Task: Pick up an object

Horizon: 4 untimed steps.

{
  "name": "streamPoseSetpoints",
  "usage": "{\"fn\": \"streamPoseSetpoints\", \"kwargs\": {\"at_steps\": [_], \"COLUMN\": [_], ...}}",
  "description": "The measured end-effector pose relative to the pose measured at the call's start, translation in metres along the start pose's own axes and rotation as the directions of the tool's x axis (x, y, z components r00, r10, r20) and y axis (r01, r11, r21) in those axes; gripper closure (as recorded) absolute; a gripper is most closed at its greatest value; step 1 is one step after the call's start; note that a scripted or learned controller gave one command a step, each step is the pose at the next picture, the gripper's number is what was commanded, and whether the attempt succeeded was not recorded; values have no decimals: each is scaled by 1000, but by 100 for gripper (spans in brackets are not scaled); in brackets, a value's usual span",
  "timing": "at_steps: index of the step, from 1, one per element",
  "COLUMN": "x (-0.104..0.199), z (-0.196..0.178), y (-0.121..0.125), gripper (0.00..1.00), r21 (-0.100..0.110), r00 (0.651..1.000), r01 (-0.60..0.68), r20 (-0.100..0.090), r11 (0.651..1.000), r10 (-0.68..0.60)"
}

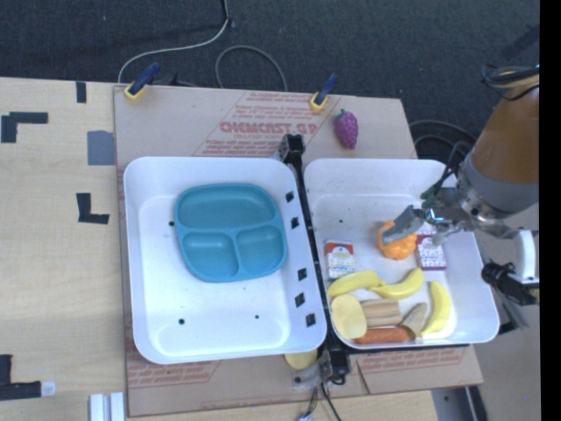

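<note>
Blue plate lies in the left bin; past the divider, the right bin holds bananas and an orange, the end effector touching its top, grip state hard to tell
</note>
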State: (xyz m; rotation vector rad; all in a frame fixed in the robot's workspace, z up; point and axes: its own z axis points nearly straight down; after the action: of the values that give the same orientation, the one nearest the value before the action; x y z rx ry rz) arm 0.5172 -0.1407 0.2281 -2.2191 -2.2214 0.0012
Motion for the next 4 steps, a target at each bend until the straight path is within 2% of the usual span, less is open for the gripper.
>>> {"fn": "streamPoseSetpoints", "kwargs": {"at_steps": [1, 2, 3, 4], "x": [-36, -12, -13, 8], "z": [142, 142, 140, 140], "y": [36, 116, 81, 40], "gripper": [0, 0, 0, 0], "r21": [2, -7, -10, -12], "r00": [1000, 1000, 1000, 1000], "r01": [-1, 4, 1, 0], "r20": [2, 3, 5, 6], "r11": [1000, 1000, 1000, 1000], "r10": [1, -4, -1, 1]}}
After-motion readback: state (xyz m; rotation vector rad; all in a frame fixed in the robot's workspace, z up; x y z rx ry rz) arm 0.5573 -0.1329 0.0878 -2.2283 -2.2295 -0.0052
